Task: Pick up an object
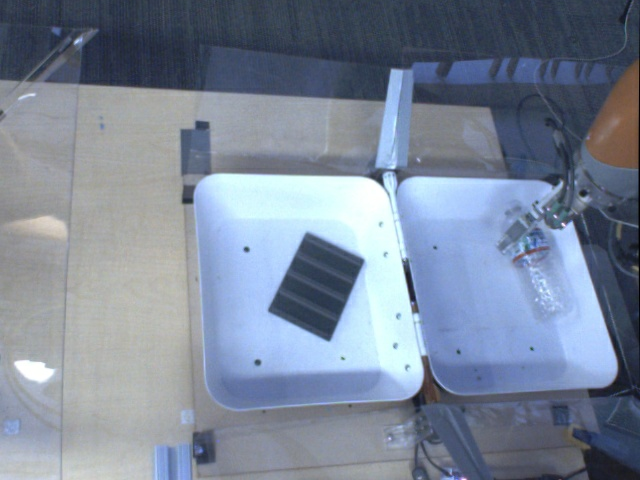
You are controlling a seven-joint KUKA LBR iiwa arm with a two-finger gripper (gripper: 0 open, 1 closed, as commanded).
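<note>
A clear plastic bottle (541, 273) with a red and blue label at its neck lies in the right bin (470, 358), near that bin's far right side. My gripper (522, 230) hangs just over the bottle's cap end, reaching in from the right below the orange band of the arm (612, 133). A dark grey ribbed slab (317, 285) lies flat and skewed in the middle of the left bin (230, 368).
A metal divider post (394, 118) stands behind the seam between the two bins. Cables (560, 118) run along the right rear of the bench. Clamps and brackets (440, 438) sit below the front edge of the bins.
</note>
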